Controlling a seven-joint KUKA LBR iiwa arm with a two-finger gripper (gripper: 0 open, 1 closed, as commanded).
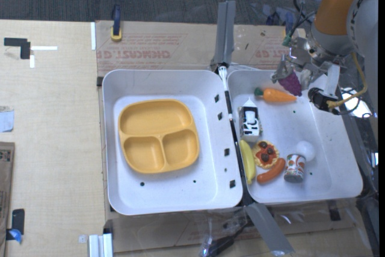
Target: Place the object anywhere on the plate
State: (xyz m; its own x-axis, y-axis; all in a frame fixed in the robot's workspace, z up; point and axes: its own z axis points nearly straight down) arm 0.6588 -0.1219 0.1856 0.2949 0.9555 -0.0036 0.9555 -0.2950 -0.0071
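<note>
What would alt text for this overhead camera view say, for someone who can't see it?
A grey and orange robot arm reaches in from the right, its gripper holding a purple object above the right bin. That bin holds a carrot, milk carton, banana, small pizza, sausage and can. The left bin holds a yellow divided plate.

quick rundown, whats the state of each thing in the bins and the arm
yellow plate: flat in left bin, three compartments, nothing on it
purple object: between the end effector fingers, raised over the right bin's far side
carrot: lying on its side
milk carton: lying flat
banana: lying along the left wall
pizza slice: lying flat
sausage: lying flat
can: upright
</note>
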